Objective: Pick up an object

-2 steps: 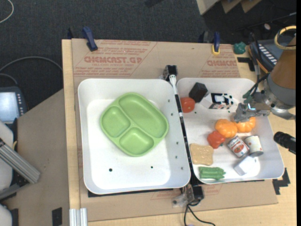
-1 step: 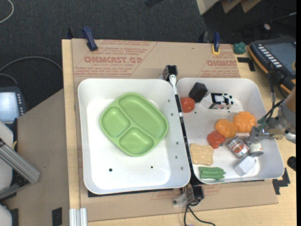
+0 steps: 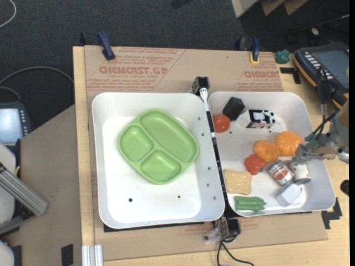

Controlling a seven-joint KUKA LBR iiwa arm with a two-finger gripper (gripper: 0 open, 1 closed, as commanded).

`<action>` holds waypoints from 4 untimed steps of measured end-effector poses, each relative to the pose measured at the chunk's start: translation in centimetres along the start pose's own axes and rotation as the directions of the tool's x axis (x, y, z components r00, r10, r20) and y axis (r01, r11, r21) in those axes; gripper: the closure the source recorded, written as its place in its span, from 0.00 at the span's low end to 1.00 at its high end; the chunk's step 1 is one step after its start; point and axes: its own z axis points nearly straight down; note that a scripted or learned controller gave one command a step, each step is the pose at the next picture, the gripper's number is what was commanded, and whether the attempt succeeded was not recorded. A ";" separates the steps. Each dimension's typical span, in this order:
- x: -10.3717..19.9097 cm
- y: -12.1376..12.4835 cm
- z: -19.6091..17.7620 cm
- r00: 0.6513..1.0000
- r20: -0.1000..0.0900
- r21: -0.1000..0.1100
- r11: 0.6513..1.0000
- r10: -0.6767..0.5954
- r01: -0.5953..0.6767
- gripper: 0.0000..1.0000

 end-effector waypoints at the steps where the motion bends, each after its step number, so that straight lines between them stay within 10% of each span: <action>1: 6.7 13.3 4.0 1.000 -0.003 -0.007 1.000 -0.012 0.012 1.00; 2: 0.5 4.8 -0.2 1.000 0.000 0.007 1.000 0.007 -0.007 1.00; 3: -0.3 4.7 3.1 1.000 -0.003 0.008 1.000 0.001 -0.001 1.00; 4: 6.5 4.8 2.8 1.000 -0.006 0.006 1.000 -0.007 0.007 1.00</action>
